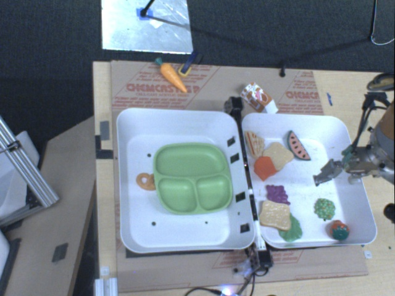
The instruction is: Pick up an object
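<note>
Toy food spread across right bin [345, 128]: watermelon slice [299, 145] toward far edge, red piece [265, 167] and tan piece [279, 156] touching near left wall, purple grapes [278, 194] mid-bin, bread slice [274, 214] on green leaf [292, 229] at near edge, broccoli [324, 209] and small red-green item [338, 230] in near-right corner. Gripper [326, 172] above bin's right side, nothing visibly held; finger opening unclear. Left bin [133, 165] carries green divided tray [190, 177], pretzel [146, 181] just beside it.
</note>
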`<control>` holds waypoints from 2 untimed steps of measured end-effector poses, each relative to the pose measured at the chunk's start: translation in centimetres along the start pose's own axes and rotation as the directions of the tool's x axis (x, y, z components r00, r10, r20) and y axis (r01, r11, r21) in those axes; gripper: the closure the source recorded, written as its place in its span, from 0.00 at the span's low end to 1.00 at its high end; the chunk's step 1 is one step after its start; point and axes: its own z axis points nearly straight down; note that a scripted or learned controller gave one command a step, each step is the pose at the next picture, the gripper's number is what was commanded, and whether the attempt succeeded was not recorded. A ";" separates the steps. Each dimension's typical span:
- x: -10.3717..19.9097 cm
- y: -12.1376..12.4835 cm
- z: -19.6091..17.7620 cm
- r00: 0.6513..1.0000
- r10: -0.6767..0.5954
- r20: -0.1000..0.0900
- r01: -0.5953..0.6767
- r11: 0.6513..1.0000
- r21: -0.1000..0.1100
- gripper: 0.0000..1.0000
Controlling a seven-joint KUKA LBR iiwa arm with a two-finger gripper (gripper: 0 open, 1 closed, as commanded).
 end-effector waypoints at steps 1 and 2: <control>0.0 0.2 -0.5 1.000 -0.003 0.003 0.003 1.000 -0.011 0.00; 0.2 0.8 5.6 1.000 -0.002 0.001 0.002 1.000 -0.007 0.00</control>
